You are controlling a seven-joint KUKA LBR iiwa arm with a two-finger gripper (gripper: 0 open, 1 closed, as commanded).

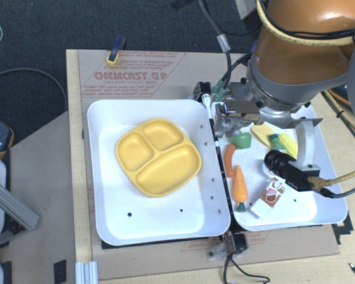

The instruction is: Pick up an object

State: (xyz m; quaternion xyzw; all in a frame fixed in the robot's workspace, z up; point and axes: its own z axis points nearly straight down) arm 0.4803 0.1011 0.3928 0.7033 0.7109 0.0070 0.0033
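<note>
Gripper low over right bin near green piece, opening and hold impossible to tell; carrots beside divider, yellow tray in left bin; best centred squarely over one separate piece before closing.

A yellow tray sits in a white bin, beside orange carrots, yellow corn and a green block.

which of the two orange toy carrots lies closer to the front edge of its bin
The larger orange plastic carrot with the green tip; the slimmer orange carrot lies farther back, along the divider.
</note>
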